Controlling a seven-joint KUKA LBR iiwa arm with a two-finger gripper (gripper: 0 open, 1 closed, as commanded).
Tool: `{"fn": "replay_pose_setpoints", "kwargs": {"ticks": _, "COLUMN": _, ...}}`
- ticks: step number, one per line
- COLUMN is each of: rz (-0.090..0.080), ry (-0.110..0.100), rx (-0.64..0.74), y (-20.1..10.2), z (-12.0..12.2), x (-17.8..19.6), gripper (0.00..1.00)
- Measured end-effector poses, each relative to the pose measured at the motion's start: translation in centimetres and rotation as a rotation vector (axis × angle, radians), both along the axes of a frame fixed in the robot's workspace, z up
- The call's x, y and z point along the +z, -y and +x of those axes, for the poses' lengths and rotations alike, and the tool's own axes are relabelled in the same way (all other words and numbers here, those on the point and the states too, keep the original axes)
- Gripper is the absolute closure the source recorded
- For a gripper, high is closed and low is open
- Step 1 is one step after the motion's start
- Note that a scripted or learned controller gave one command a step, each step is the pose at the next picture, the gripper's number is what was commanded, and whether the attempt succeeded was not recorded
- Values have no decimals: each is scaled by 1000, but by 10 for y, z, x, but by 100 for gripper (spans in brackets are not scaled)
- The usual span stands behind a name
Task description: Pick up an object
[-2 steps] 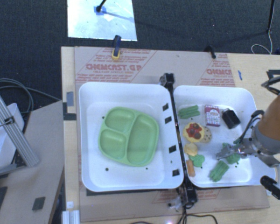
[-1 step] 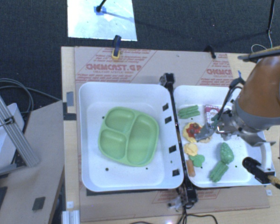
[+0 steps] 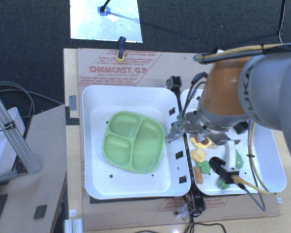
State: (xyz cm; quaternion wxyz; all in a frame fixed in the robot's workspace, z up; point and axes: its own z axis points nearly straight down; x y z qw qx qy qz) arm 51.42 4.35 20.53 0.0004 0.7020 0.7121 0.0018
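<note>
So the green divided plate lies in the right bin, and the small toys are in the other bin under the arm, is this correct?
Not quite. The camera view shows the green divided plate in the left bin, not the right one. The rest holds: the small toys lie in the other bin, under the arm.

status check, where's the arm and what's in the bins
Arm over right bin, wrist covering much of it. Small items heaped at that bin's left side. Green divided plate alone in left bin.
</note>
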Motion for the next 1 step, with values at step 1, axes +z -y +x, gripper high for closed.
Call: {"fn": "replay_pose_setpoints", "kwargs": {"ticks": 1, "rz": 2, "ry": -6, "rx": -3, "y": -72, "z": -16, "x": -23, "gripper": 0}}
